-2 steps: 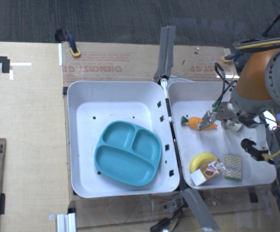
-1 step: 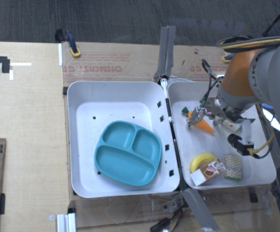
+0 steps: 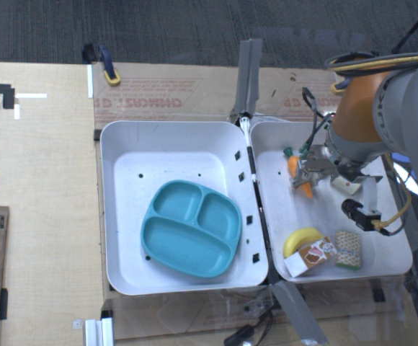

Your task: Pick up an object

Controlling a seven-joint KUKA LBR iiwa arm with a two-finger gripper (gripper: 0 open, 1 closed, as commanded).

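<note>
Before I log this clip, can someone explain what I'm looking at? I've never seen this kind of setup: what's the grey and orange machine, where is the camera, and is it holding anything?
This is a single picture from a camera fixed above a bench, looking down at a slant. The grey machine with the orange band is a robot arm reaching in from the right. Its jaws hang low over the right white bin, right at a small orange carrot-like object with a green tip. The arm's tip blocks the contact, so I cannot tell whether anything is gripped.

Near that bin's front edge lie a yellow banana, a small red-and-white packet and a pale patterned sponge-like block. The left white bin holds a teal plastic divided plate with three compartments.
</note>
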